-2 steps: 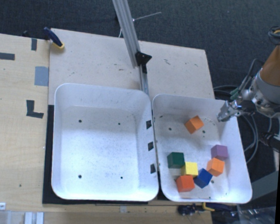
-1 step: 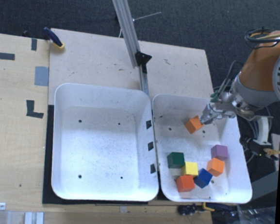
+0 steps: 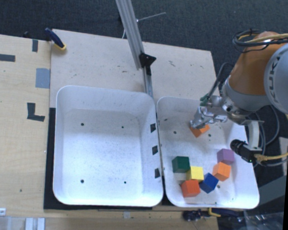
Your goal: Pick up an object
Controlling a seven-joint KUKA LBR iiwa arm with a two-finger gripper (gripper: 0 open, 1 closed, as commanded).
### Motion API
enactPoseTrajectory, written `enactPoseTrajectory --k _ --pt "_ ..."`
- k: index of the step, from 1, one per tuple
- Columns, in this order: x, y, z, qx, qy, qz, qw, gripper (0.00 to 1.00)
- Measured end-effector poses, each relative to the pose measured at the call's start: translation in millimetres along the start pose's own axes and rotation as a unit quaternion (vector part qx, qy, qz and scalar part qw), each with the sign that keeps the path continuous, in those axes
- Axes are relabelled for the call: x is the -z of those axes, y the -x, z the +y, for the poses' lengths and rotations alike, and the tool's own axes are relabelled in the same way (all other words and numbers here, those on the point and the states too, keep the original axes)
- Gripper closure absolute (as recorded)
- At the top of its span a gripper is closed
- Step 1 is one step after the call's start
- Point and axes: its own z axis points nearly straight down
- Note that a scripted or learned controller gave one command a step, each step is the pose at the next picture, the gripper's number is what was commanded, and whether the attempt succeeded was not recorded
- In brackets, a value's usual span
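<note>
The letters "KU" run down the grey arm [image 3: 283, 74] near the bench's right edge; the rest of the word is cut off. An orange band sits above the wrist, with black and yellow cables looping around it.

The gripper [image 3: 200, 125] hangs over the upper middle of the right bin [image 3: 177, 110], and a small orange block [image 3: 199, 130] shows between its metal fingers, so the fingers are clamped on that block. The block looks lifted just above the bin floor, though the height is hard to judge.

Both bins are shallow white trays with rounded corners and finely speckled floors marked by a few dark dots. The left bin [image 3: 106, 149] stands beside the right one, their rims touching along the middle.

In the lower half of the right bin lie 6 more blocks, all small matte cubes. A green cube [image 3: 181, 164] sits nearest the left wall. A yellow cube [image 3: 196, 173] touches a blue cube [image 3: 209, 183] and a red cube [image 3: 190, 188] near the bottom edge. A purple cube [image 3: 225, 155] and another orange cube [image 3: 222, 171] lie toward the right wall.

A ribbed aluminium bar [image 3: 129, 23] slants down to the bins' shared top edge. Grey tape pieces [image 3: 42, 77] mark the bench's left side.
</note>
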Motion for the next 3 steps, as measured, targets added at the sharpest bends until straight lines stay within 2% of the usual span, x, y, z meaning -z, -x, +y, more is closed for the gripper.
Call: enactPoseTrajectory --k 1,2,3 --pt "2.0 -47.9 6.0 0.001 0.001 0.000 1.0000 1.00" --pt "-7.6 -104.5 0.9 0.001 0.000 0.000 1.0000 1.00" --pt "6.4 -157.5 -1.9 0.001 0.001 0.000 1.0000 1.00"
